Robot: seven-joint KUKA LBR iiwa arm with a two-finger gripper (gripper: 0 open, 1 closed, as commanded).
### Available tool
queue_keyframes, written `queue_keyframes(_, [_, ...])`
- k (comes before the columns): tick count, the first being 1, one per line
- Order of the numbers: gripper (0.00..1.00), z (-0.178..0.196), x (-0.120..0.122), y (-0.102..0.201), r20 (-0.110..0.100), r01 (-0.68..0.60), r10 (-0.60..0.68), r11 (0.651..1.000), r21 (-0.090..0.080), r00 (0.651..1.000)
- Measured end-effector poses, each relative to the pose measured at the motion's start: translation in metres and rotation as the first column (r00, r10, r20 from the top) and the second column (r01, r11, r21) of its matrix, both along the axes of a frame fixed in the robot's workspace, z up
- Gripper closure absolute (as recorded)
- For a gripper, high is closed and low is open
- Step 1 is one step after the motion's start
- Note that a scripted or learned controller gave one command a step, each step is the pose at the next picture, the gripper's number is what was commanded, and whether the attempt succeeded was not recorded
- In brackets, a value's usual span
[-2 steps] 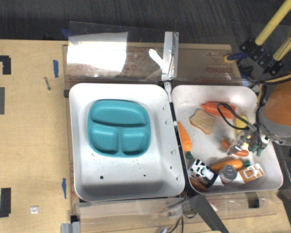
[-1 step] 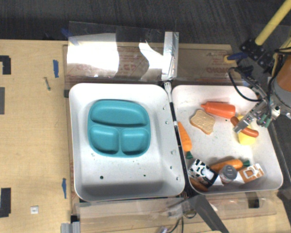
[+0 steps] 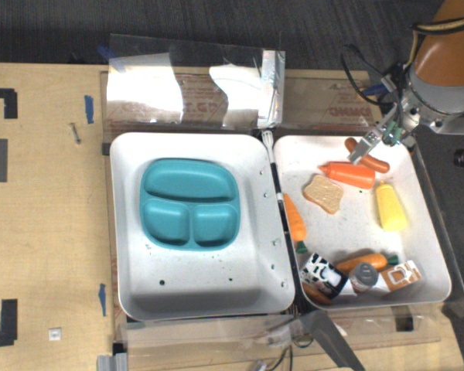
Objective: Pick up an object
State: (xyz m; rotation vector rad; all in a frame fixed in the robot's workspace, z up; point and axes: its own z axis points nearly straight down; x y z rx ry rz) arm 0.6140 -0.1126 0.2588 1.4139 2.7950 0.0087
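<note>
My gripper [image 3: 365, 150] hangs over the far right corner of the right bin [image 3: 429, 238], reaching in from the upper right. Its tip is just above a small reddish sausage [image 3: 375, 162] and an orange carrot-like piece [image 3: 348, 174]; whether it touches either is unclear. A slice of toast [image 3: 325, 194] lies left of them. A yellow corn-like piece [image 3: 390, 207] lies to the right. Another carrot [image 3: 294, 218] rests along the bin's left wall.
At the right bin's near edge lie a black-and-white item [image 3: 319, 269], an orange piece [image 3: 363, 262], a grey can [image 3: 363, 277] and a small carton [image 3: 403, 273]. The left bin [image 3: 131, 277] holds a teal divided tray [image 3: 191, 203]. A shiny sheet [image 3: 185, 91] stands behind it.
</note>
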Motion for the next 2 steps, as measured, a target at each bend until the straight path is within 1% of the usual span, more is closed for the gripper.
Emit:
queue_keyframes(1, [1.00, 0.007, 0.053, 0.045, -0.006, 0.100, -0.100, 0.995, 0.000, 0.995])
queue_keyframes(2, [1.00, -0.035, 0.053, 0.060, -0.014, 0.042, -0.042, 0.999, -0.001, 0.999])
